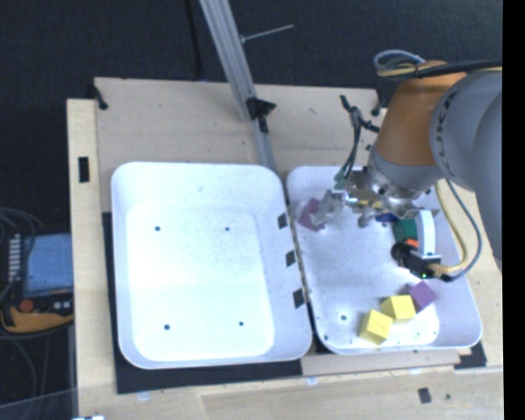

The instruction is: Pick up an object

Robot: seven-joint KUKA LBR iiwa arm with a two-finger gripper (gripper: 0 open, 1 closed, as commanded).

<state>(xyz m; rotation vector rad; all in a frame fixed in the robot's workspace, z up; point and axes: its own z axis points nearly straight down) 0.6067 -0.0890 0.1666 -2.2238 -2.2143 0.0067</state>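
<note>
From above, the table (192,121) carries two white bins side by side. The left bin (201,261) is a wide bare floor with a raised rim all round. The right bin (350,269) is the crowded one: the grey arm with its orange band (411,129) hangs over the far half, and the claw (332,201) sits low near the bin's left wall, close to the rim. A small mauve block (311,213) lies at the claw's tip (whether it is gripped, or how far the claw is spread, cannot be told). Two yellow blocks (388,317) and a purple block (423,294) cluster near the front edge, leaving the bin's middle floor open. No writing is legible.
</note>
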